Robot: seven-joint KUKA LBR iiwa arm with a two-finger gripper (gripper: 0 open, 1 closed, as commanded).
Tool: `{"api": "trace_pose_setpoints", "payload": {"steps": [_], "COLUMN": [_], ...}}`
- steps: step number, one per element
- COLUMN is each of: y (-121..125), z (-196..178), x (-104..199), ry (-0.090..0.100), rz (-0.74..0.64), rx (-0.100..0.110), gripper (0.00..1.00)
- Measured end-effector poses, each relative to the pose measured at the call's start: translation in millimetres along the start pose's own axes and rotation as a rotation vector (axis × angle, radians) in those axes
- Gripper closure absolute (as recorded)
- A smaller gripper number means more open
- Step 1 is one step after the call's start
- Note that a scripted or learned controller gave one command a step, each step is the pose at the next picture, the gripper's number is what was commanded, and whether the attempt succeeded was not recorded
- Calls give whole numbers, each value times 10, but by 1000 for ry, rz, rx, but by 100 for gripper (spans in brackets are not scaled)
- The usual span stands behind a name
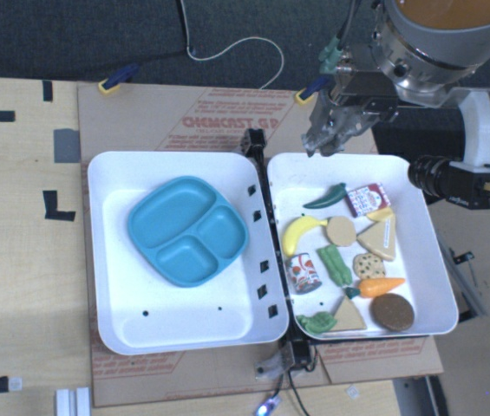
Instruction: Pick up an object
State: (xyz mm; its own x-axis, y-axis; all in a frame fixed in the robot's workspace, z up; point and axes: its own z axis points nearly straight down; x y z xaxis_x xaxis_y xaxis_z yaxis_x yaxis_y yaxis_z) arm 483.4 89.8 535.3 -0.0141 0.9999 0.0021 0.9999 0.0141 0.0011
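Note:
My gripper (322,142) hangs over the back edge of the right bin (431,232), above its rear left corner, and nothing shows between its fingers. Below it in that bin lie several toy foods: a green pepper (326,198), a yellow banana (300,230), a red and white carton (366,199), a round beige cookie (342,230), a cheese wedge (381,237), a small can (304,273), a green bean pod (335,264), a cracker (368,265), a carrot (375,287), a brown disc (393,312) and a leafy green piece (317,323).
The left bin (110,258) holds a blue divided plate (187,230). Black clips run along the seam between the bins (264,241). A white cable (227,55) lies behind the bins on the dark cloth. A black device (448,180) sticks out at the right.

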Motion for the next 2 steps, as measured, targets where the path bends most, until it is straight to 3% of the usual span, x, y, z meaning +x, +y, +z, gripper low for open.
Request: {"api": "trace_pose_setpoints", "payload": {"steps": [1,2], "y": [-13,0], "z": [1280,1106], "x": [-125,-113], "ry": [-6,-3], "rz": [14,11], "rx": [17,4], "gripper": [100,100]}}
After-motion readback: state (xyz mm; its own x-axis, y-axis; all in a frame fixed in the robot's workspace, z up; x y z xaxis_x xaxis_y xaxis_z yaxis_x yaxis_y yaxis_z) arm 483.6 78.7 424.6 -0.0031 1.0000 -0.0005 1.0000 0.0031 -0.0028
